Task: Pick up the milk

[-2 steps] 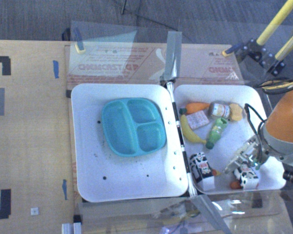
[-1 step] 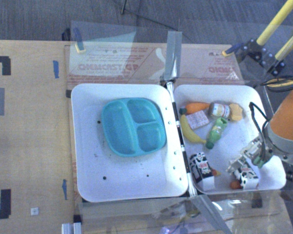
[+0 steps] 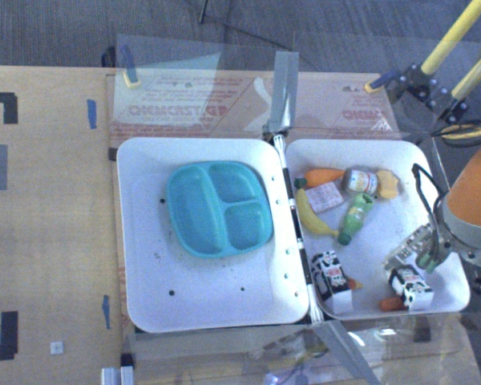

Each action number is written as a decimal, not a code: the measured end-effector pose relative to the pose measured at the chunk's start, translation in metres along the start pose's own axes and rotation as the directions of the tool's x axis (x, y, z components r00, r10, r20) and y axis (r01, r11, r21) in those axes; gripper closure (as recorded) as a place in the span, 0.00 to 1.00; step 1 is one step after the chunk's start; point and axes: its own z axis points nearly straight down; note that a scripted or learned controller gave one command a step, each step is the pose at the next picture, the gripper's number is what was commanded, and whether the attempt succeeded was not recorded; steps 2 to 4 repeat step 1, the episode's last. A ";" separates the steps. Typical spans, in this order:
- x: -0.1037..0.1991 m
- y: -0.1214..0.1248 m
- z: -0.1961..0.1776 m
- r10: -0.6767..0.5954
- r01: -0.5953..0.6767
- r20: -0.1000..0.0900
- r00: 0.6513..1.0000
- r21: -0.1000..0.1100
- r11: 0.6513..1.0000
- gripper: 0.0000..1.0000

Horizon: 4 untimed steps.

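Gripper (image 3: 421, 257) hovers in right bin (image 3: 445, 215), finger state indeterminate; milk carton (image 3: 412, 289) lies just beside, at six o'clock.

milk (image 3: 333, 277) against bin wall (image 3: 305, 247)

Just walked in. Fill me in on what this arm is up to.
The arm reaches in from the right over the right bin, its tool low near the bin's lower right corner, just above a cow-patterned milk carton. Nothing is visibly held. A second cow-patterned carton sits at the bin's lower left, with a banana, carrot, green bottle and jar further up. The left bin holds a teal divided plate.
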 end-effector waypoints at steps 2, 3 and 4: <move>0.049 0.039 -0.076 -0.005 0.005 -0.006 1.000 0.005 1.000 1.00; 0.049 0.039 -0.076 -0.005 0.005 -0.006 1.000 0.005 1.000 1.00; 0.049 0.039 -0.076 -0.005 0.005 -0.006 1.000 0.005 1.000 1.00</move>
